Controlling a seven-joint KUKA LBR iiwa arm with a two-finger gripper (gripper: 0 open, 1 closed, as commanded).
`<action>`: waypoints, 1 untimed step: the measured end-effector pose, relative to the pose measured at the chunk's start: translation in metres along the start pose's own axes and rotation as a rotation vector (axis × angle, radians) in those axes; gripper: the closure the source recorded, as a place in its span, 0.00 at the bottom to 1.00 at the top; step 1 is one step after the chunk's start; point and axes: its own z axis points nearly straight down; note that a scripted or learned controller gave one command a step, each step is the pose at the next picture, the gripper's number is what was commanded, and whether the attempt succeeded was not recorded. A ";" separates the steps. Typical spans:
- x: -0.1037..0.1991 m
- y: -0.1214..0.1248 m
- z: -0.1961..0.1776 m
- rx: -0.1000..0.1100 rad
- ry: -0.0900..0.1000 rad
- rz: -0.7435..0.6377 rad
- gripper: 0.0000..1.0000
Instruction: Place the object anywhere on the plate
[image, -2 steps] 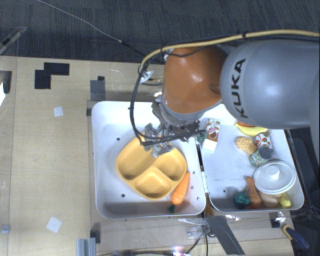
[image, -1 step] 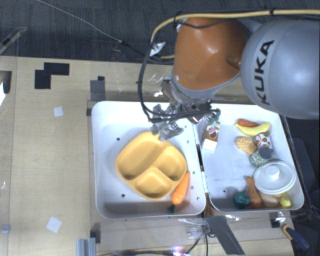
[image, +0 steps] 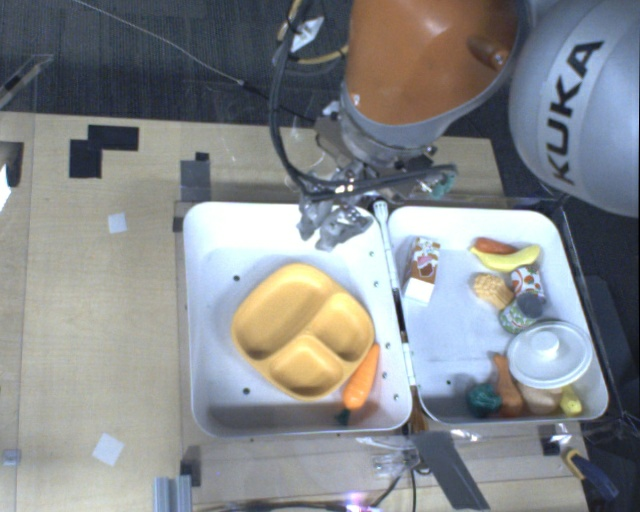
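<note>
I have the gripper (image: 335, 222) over the left bin's (image: 205, 330) far edge; I cannot tell its state. The carrot (image: 361, 378) lies well below it, touching the plate's (image: 300, 325) rim, not on it. Next: descend onto the carrot.

Brightness: even, moderately bright overhead light.
Glare: the white bins (image: 205, 330) are nearly washed out.
Shadows: soft ones are cast beside the yellow plate (image: 300, 328).
Focus: the arm (image: 430, 60) is rendered slightly soft.

Pale wooden bench (image: 90, 330), dark floor (image: 150, 60) behind
</note>
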 end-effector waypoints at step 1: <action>0.006 -0.006 -0.077 0.000 0.001 -0.127 1.00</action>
